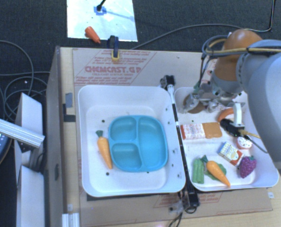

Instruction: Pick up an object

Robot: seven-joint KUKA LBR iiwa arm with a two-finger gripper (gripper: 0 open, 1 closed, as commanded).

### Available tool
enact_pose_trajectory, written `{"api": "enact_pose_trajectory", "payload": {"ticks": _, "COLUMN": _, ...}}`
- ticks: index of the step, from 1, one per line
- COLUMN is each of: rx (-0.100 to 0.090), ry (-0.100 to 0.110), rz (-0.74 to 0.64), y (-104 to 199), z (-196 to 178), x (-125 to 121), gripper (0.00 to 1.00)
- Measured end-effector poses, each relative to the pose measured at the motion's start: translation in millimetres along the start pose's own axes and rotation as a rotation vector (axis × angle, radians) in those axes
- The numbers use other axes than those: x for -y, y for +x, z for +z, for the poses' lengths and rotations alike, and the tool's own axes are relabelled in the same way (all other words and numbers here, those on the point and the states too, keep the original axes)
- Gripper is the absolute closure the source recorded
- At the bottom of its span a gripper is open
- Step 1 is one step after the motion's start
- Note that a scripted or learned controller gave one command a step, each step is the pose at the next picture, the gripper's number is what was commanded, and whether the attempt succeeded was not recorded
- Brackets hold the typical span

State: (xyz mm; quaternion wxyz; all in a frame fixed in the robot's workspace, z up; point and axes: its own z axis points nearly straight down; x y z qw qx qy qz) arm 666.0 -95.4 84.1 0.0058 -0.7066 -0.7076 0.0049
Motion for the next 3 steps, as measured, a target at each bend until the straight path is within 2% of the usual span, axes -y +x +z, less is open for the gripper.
{"api": "enact_pose_trajectory", "payload": {"ticks": 1, "rx": -0.002, "ry": 0.000, "rz": 0.001, "y": -9, "z": 0, "x": 0, "gripper": 0.00}}
{"api": "enact_pose_trajectory", "payload": {"ticks": 2, "rx": 0.004, "ry": -0.001, "rz": 0.002, "y": 1, "z": 0, "x": 0, "gripper": 0.00}}
{"api": "enact_pose_trajectory", "payload": {"ticks": 3, "rx": 0.002, "ry": -0.017, "rz": -0.001, "y": -9, "z": 0, "x": 14, "gripper": 0.00}}
